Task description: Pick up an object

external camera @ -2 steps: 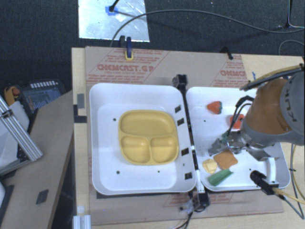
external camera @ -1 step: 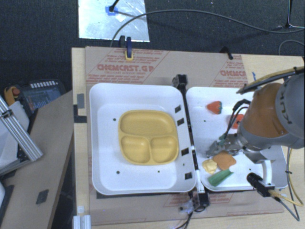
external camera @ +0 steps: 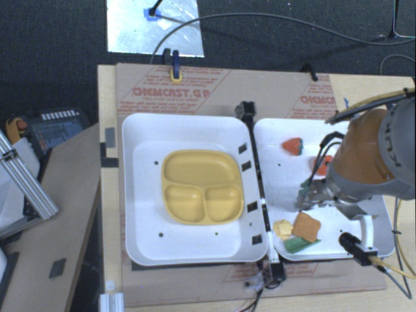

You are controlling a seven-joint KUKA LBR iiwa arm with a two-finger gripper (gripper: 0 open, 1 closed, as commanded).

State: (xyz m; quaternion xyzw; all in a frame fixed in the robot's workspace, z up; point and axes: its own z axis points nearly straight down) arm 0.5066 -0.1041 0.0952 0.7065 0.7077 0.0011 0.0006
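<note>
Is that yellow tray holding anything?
Empty: the yellow tray in the left bin shows three bare compartments.

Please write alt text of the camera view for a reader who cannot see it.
A grey robot arm with an orange band reaches from the right into the right white bin, its gripper low above an orange-brown block, a yellow piece and a green piece. A red object lies further back. The left white bin holds a yellow divided tray.
</note>
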